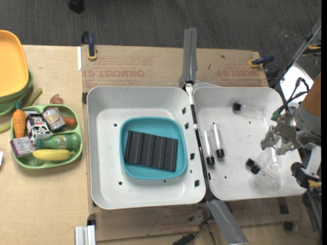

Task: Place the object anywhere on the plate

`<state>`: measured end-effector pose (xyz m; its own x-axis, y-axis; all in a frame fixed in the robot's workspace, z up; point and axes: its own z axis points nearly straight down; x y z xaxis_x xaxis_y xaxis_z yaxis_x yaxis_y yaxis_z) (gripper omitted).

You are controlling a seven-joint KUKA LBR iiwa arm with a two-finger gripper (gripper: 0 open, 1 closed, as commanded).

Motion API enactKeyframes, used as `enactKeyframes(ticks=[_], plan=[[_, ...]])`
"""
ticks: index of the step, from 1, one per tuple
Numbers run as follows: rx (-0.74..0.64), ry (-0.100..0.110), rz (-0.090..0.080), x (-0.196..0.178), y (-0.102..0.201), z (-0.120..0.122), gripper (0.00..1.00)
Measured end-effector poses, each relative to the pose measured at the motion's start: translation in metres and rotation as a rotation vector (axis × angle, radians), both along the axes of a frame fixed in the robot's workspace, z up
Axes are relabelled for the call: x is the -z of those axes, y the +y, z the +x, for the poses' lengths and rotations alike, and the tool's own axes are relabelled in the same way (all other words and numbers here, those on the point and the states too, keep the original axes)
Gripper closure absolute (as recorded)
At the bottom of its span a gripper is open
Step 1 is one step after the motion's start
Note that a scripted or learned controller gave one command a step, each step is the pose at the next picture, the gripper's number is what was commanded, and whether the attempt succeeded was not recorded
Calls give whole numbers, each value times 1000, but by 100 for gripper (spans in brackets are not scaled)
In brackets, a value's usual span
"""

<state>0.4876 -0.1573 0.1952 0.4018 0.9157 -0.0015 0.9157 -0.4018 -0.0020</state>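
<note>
Over the right bin (near clear vials) hangs the gripper.

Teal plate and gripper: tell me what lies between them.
In the camera view, between the teal plate and the gripper lie the bins' meeting rims, then two clear tubes with black caps, side by side on the right bin's floor.
</note>
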Motion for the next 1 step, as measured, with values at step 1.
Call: enactKeyframes(ticks=[1], plan=[[0, 0, 0, 0, 0, 0, 0]])
